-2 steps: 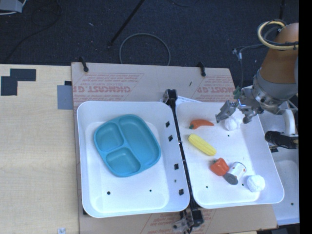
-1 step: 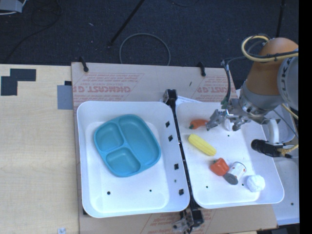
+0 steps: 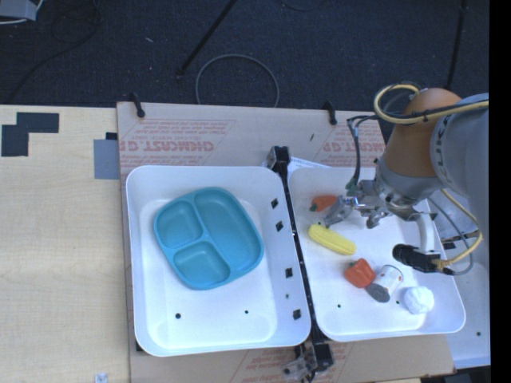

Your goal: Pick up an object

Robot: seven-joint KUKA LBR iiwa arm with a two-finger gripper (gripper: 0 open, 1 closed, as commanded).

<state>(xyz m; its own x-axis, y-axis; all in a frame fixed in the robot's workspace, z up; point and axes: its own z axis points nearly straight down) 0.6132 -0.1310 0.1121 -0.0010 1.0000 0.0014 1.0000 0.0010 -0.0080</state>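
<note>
corn (image 3: 331, 239): one, lying in right bin (image 3: 339, 321) near its left wall, long axis slanting upper-left to lower-right | end effector (image 3: 348, 206): hovering just above corn, beside carrot (image 3: 323, 203) (grip state unclear) | others: one pepper (image 3: 359, 274), one can (image 3: 384, 282), one white ball (image 3: 417, 299) | left bin (image 3: 152, 309): holding one blue plate (image 3: 207, 237)

The two bins (image 3: 152, 214) look like smooth white plastic with a faint sheen; the blue divided plate (image 3: 207, 236) in the left one is glossy plastic; the yellow corn cob (image 3: 331, 239) and orange piece (image 3: 359, 274) read as smooth toy plastic; the counter (image 3: 56, 246) is pale matt wood grain; printed brown cardboard (image 3: 184, 138) lies along the bins' far edge; the tool (image 3: 351, 208) looks like bare grey metal.
</note>
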